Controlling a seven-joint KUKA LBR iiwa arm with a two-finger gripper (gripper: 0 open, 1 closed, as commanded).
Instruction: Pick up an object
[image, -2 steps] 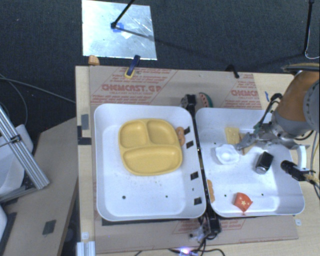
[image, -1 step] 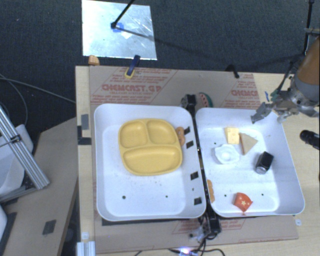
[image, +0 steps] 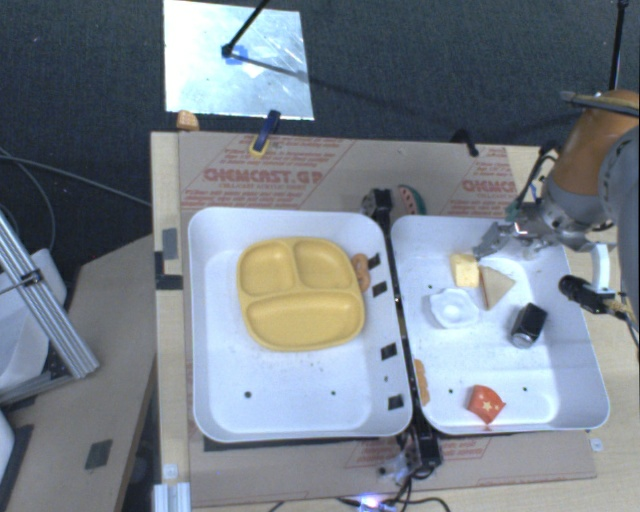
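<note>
The right bin holds several small things. A yellow block lies near its far side, with a tan wedge beside it. In front of them sit a white round cup, a black cylinder and, near the front wall, a red piece. My gripper hangs over the far part of this bin, just behind and right of the yellow block. The grey arm with its orange band comes in from the right. I see nothing held in the gripper.
The left bin carries a yellow divided plate and a small orange piece at the plate's right. Another orange piece lies by the right bin's left wall. A shiny sheet lies beyond the bench, and a metal frame stands at left.
</note>
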